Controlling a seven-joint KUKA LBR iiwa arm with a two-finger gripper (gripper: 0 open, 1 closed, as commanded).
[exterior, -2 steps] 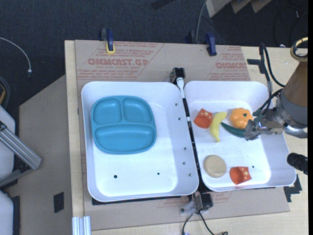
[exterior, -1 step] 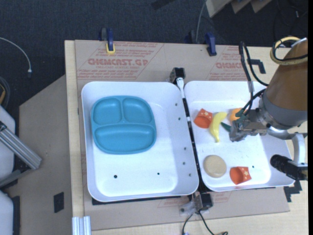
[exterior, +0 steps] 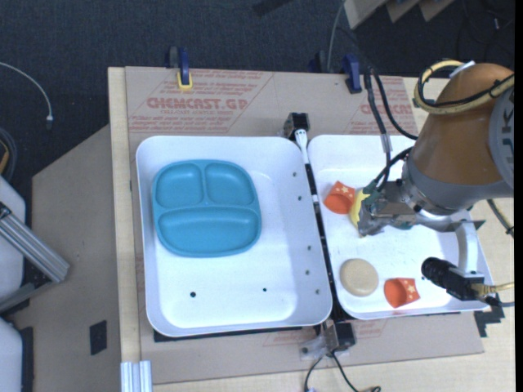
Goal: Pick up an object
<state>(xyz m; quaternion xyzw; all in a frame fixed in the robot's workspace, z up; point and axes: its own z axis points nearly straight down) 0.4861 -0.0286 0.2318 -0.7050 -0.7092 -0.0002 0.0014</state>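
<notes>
Bins — two shallow white ones — sit side by side on a brown board. Left bin (exterior: pixel 163 300) carries a blue divided plate (exterior: pixel 207 207) toward its far side. Right bin (exterior: pixel 327 158) holds several small things: an orange piece (exterior: pixel 338 198) near the far left, a yellow item (exterior: pixel 356 209) just beside it, a round tan object (exterior: pixel 359 276) closer to the camera, and an orange-red block (exterior: pixel 400 291) next to that. The grey and orange arm (exterior: pixel 470 133) reaches in from the right, its gripper (exterior: pixel 372 212) low over the right bin, touching or nearly touching the yellow item; whether it grips anything — cannot tell.
</notes>
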